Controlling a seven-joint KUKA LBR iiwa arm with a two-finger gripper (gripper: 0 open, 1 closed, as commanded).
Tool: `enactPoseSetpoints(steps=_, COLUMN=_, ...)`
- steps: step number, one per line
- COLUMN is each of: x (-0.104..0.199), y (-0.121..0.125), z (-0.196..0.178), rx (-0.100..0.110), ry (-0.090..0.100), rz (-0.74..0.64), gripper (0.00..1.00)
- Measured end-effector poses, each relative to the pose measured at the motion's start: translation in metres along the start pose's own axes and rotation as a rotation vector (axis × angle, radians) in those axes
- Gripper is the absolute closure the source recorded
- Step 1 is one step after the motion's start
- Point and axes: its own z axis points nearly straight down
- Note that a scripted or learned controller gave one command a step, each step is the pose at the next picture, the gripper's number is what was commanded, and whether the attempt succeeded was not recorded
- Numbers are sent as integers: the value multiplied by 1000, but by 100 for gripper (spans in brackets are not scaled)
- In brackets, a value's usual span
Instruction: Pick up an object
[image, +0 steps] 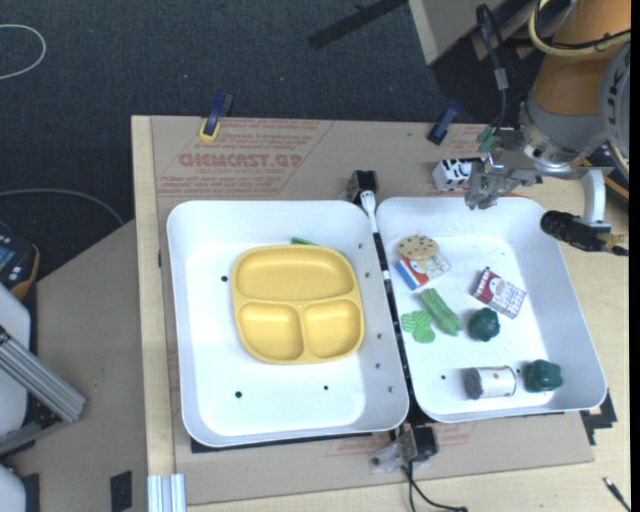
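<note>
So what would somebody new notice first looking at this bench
The big yellow three-compartment plastic plate in the left white bin grabs the eye first. Next comes the scatter of small items in the right white bin, such as a red and white packet and a round cookie. The gripper hangs at that bin's far edge.

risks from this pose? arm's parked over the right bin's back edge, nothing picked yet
1. The gripper hangs at the right bin's far rim; a straight descent may strike the rim, not an object.
2. The green pickle, the leafy green piece and the dark green ball sit close together, so a grasp may nudge neighbours.
3. The small can lies on its side and may roll when touched.
</note>
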Motion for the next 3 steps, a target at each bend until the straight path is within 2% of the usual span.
enactPoseSetpoints(steps=1, x=53, y=-21, z=8, rx=3, ry=0, rz=1, gripper=100)
enactPoseSetpoints(steps=2, x=75, y=-26, z=4, rx=2, ry=-1, rz=4, gripper=100)
enactPoseSetpoints(steps=3, x=83, y=-35, z=1, rx=2, ry=-1, rz=5, gripper=100)
